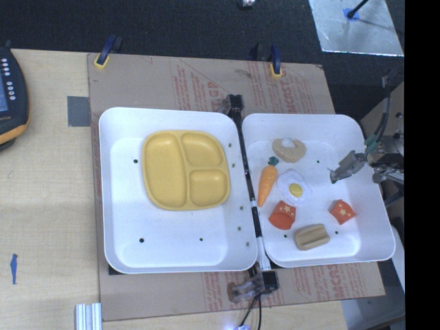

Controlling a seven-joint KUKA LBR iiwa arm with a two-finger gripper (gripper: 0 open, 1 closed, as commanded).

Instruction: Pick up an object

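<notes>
At the near wall of the right bin (385, 253) lies a tan bread-like piece (311, 236). A little further in are two red pieces, one (282, 214) toward the bin's left wall and one (342, 212) toward its right wall. In the bin's middle is a fried egg toy (295, 190), with a carrot (267, 179) just beside it on the left-wall side. A round beige piece (288, 149) lies near the far wall.

The gripper (346, 166) hangs over the bin's right part, holding nothing that I can see; whether it is open or closed I cannot tell. No object is directly under it, so a straight descent would probably meet bare floor. The egg is flat and may slip away, and the carrot nearly touches it, so a grasp there could push both.

Beyond the bin's left wall, the left bin (117, 246) holds a yellow divided plate (185, 169), and it is not in the way.
</notes>
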